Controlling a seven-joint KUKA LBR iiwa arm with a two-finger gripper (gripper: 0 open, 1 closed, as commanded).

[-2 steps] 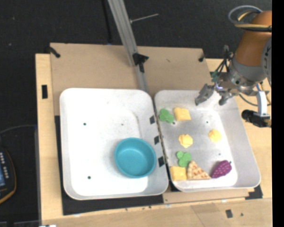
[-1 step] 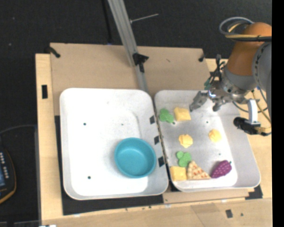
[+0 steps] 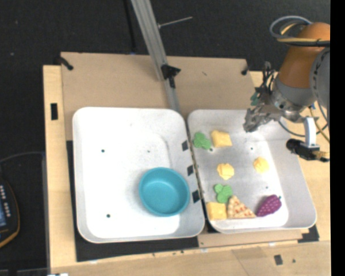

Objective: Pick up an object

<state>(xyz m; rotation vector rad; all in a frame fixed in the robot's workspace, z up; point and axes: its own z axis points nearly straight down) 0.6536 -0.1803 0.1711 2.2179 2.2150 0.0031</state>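
Dark floor surrounds a tan worktop carrying two shallow white bins side by side. At the far left edge a handheld controller with a lit screen rests off the worktop. Over in the left bin sits a teal bowl, near that bin's lower right corner. A grey metal pole slants down to the gap between the bins. Moving on, the right bin holds toy food: a green piece beside a yellow block, two small yellow pieces and, a green clover shape, a yellow cube, a pizza slice and purple grapes. At the right, the arm's hand hangs over the right bin's upper edge, above the food; whether its fingers are apart or together I cannot tell
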